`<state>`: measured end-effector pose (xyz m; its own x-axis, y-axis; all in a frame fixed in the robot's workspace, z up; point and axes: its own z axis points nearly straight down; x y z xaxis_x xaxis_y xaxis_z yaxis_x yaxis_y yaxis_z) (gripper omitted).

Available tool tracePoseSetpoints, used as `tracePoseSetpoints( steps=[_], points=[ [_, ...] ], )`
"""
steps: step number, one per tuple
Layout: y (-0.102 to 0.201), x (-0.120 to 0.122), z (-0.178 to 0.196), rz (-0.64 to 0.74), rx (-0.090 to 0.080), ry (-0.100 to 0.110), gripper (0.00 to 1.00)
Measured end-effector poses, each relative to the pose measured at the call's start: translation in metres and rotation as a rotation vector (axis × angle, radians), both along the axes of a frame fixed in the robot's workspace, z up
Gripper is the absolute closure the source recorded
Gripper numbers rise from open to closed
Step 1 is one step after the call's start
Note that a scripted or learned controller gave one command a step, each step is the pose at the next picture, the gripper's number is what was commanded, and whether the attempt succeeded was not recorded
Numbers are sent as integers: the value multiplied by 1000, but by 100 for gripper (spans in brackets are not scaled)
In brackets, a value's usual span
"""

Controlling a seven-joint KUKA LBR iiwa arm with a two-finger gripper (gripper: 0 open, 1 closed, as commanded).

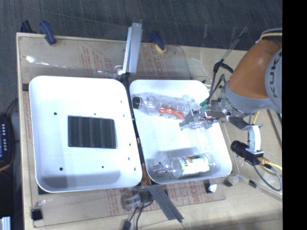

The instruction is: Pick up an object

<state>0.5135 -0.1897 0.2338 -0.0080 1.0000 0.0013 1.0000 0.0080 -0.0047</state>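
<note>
Two shallow white bins are sitting side by side on the bench, seen from the fixed camera above at a slant. The left bin (43, 128) is carrying a dark ribbed rectangular panel (91, 132) in its floor. The right bin (218, 150) is holding two clear plastic bottles.

One bottle (163, 104), with a dark cap pointing toward the divider between the bins and something orange inside or behind it, is lying across the far half of the right bin. One labelled bottle (184, 165) is lying along the near wall of the same bin, well apart from the first.

I am reaching in from the right, my orange-banded arm (254, 71) hanging over the bin's right rim. My gripper (195, 120) is hovering at or just beside the bottom end of the far bottle. Whether I am touching it is unclear, and I cannot tell how my jaws are standing; the metal and the clear plastic are blurring together there.

Judging from this, I am in the approach or grasp step, with nothing visibly held. The next move is calling for my closing squarely around the bottle's body, since slick, round, clear plastic could easily be rolling or slipping away.

Counted: two bins, two bottles, one panel, one arm.
</note>
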Motion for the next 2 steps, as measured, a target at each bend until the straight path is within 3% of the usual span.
tracePoseSetpoints(
  steps=[1, 2],
  points=[
    [-10, 78, -34, 33, 0, -1, 0],
    [-20, 100, -101, 181, -12, -31, 0]
  ],
)
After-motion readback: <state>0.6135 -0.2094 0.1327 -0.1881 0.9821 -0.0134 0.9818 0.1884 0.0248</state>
